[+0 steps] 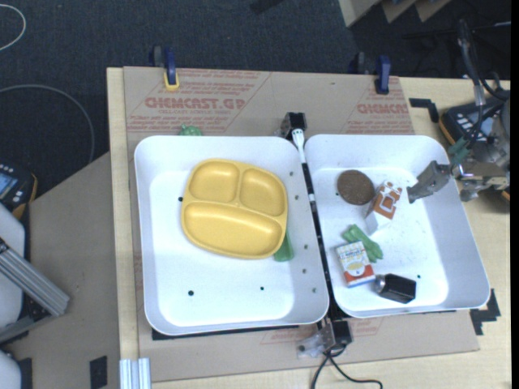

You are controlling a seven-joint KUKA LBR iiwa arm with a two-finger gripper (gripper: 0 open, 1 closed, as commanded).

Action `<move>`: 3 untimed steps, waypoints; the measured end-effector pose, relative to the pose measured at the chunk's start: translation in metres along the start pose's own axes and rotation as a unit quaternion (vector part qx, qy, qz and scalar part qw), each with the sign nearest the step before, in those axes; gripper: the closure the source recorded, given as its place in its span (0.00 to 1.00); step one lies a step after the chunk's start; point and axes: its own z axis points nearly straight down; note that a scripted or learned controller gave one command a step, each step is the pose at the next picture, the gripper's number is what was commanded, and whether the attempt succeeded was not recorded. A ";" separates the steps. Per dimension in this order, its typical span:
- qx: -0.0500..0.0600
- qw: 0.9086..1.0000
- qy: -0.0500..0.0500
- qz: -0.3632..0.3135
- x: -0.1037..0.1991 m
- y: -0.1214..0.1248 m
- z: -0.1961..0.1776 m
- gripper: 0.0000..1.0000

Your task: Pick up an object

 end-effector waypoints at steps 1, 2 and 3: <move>0.003 1.000 0.000 0.002 -0.002 0.001 -0.005 1.00; 0.009 1.000 0.002 0.001 0.035 -0.011 0.056 1.00; 0.007 1.000 0.002 -0.001 0.112 -0.010 0.064 1.00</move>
